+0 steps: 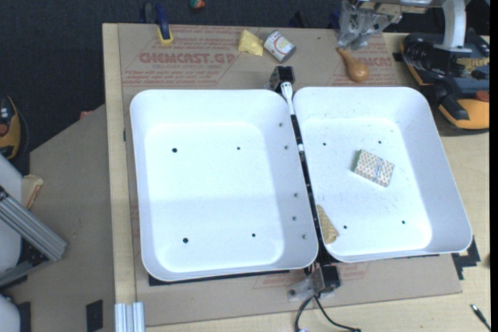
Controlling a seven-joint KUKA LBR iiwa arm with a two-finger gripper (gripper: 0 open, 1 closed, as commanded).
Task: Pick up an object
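Observation:
A small patterned block (373, 167) lies flat in the right bin (445, 167), a little right of its middle. A tan scrap (327, 228) rests against that bin's near left wall. The left bin (138, 167) shows just its white floor with a few dark dots. My gripper (359, 31) hangs beyond the far rim of the right bin, above the cardboard sheet, well away from the block. Nothing is visibly held in it.
On the cardboard behind the bins lie a brown pear-shaped piece (355, 66), a small wrapped box (278, 46), a yellow chunk (250, 43) and a blue-and-yellow clamp (163, 26). A black-handled tool (285, 82) sits at the seam between the bins. Orange-black equipment (451, 82) stands at right.

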